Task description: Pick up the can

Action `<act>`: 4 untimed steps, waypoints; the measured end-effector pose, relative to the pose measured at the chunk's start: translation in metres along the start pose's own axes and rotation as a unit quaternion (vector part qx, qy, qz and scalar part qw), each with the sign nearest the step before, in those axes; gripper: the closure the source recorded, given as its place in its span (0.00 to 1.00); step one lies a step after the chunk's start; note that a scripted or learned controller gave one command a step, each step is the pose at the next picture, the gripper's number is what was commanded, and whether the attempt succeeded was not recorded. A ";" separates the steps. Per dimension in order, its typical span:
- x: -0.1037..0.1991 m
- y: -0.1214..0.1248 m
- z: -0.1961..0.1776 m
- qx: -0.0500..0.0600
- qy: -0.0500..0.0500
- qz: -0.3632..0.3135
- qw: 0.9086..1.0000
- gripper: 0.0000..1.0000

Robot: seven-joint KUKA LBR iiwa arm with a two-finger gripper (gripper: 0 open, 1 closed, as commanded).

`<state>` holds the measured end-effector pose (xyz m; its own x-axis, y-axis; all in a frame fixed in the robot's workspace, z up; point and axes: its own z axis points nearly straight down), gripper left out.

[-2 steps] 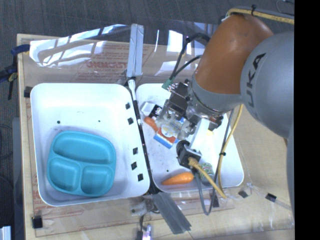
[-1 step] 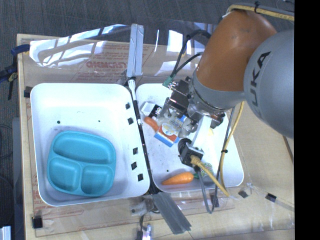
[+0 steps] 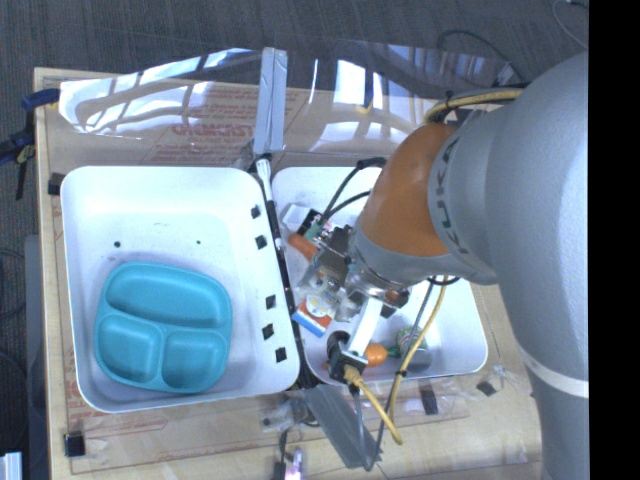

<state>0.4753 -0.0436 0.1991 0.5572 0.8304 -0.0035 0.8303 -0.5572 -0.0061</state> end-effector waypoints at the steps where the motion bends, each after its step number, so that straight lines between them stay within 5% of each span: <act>1: 0.001 0.000 -0.009 0.001 0.000 -0.003 1.000 1.00; 4: 0.004 0.001 -0.037 0.003 -0.002 -0.013 1.000 1.00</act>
<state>0.4786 -0.0412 0.2358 0.5351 0.8448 -0.0073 0.8447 -0.5352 -0.0126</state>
